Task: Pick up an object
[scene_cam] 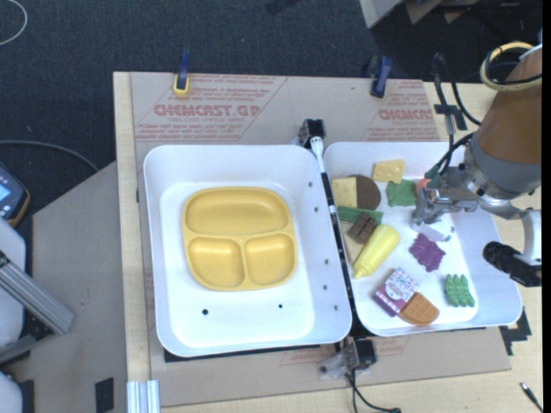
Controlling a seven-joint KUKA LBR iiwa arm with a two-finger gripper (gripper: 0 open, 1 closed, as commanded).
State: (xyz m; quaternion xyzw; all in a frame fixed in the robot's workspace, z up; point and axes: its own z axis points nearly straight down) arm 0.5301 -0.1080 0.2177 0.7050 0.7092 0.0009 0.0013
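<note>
Whether the jaws stand apart or together I cannot tell from where I stand; the gripper hangs low over the right bin, its metal tip lost in glare against the white floor, with nothing visibly caught in it. It sits just above the purple toy and just beside the green leafy piece. That right bin holds all the loose things. Near its far wall lies a pale yellow block, and beside the dividing wall a round brown-and-cream piece. Below that a small brown bar lies across a thin green strip, touching the top end of the yellow corn cob, which lies tilted in the middle of the bin. Toward the near wall a small purple-and-white packet rests against an orange-brown piece, and a bumpy green piece lies off by the right side. The left bin holds a single thing: a yellow divided plate with one wide compartment at the far side and two smaller ones at the near side, lying flat near the middle. Both bins rest on a cardboard sheet with red lettering, held by blue clamps at the far edge.
</note>
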